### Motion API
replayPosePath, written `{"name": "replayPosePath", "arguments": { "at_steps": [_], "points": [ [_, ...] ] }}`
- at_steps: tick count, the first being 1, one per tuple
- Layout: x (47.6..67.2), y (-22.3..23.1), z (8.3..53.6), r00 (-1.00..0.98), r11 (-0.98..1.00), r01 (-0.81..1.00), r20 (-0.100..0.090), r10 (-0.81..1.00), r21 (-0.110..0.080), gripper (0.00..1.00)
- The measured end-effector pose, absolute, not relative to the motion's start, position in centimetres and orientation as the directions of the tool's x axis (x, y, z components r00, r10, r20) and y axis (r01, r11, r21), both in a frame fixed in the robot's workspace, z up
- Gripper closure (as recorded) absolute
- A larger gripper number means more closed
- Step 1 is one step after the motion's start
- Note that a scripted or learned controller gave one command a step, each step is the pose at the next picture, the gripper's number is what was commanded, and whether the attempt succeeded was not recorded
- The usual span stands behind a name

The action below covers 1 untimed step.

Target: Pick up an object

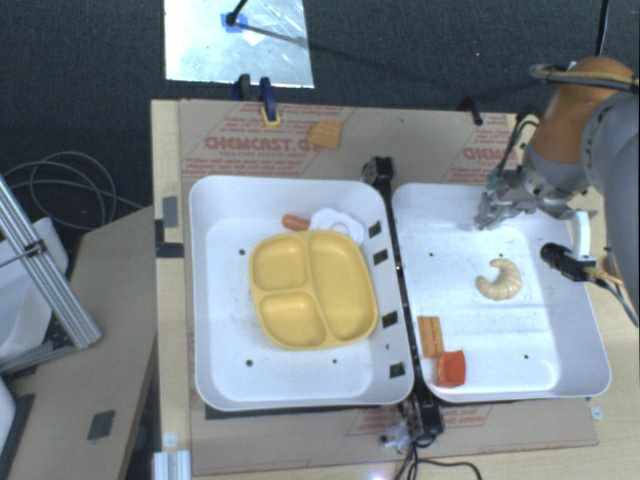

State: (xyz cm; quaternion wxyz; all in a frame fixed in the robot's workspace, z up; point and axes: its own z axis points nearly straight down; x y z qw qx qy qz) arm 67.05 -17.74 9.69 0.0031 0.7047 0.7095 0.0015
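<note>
A pale croissant (501,279) lies in the middle of the right bin (575,368). A tan wafer (430,335) and a red piece (451,368) lie by that bin's near left corner. My gripper (494,211) hangs over the far part of the right bin, up and slightly left of the croissant and apart from it. Nothing shows in its grip. In the left bin (222,368) rests a yellow divided plate (311,290), with a small orange piece (296,222) and a white object (337,224) just behind it.
A tan scrap (325,134) lies on the cardboard behind the bins. Blue and yellow clamps (262,96) stand at the bench's far edge. A black divider (392,268) runs between the two bins. Cables (70,193) trail at the left.
</note>
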Motion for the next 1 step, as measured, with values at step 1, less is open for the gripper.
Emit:
{"name": "replayPosePath", "arguments": {
  "at_steps": [1],
  "points": [
    [67.04, -17.72, 9.66, -0.008, 0.008, 1.0, -0.003, 1.0, 0.006, 0.0]
  ]
}}
